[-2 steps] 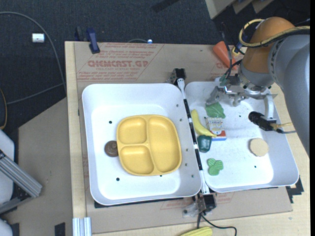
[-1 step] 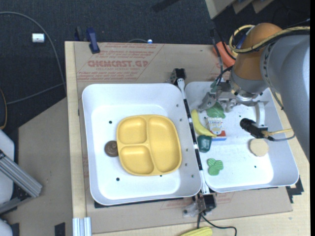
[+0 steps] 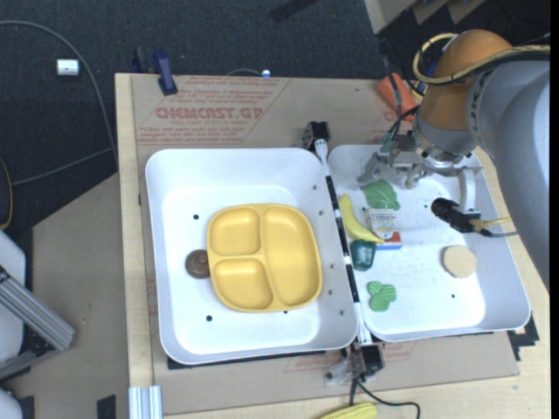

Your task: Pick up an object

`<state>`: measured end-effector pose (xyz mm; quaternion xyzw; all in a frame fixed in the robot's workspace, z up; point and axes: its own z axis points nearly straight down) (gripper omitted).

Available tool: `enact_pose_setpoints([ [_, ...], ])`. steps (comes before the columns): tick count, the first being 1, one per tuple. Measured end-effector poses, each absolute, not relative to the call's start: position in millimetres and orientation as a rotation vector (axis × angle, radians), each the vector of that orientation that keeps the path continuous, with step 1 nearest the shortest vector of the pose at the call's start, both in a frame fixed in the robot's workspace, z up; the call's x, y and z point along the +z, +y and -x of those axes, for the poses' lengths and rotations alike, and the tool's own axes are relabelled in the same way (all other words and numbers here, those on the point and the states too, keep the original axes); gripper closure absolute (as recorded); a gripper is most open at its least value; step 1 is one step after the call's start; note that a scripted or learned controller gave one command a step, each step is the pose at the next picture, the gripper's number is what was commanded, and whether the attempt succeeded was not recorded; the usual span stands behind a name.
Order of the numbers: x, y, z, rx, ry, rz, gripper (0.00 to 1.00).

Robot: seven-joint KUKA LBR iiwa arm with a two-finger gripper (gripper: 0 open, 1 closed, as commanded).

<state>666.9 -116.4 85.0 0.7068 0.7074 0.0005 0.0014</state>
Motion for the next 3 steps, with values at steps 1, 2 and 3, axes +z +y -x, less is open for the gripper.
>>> enact_pose_setpoints([
  [1,85,-91,-666.6,0.000,2.224,-2.221,0.00],
  [2,85,-129,-666.7,0.001,2.219,-2.219,0.00],
  [3,85,-91,-659.4,-0.001,2.225,-2.222,0.00],
])
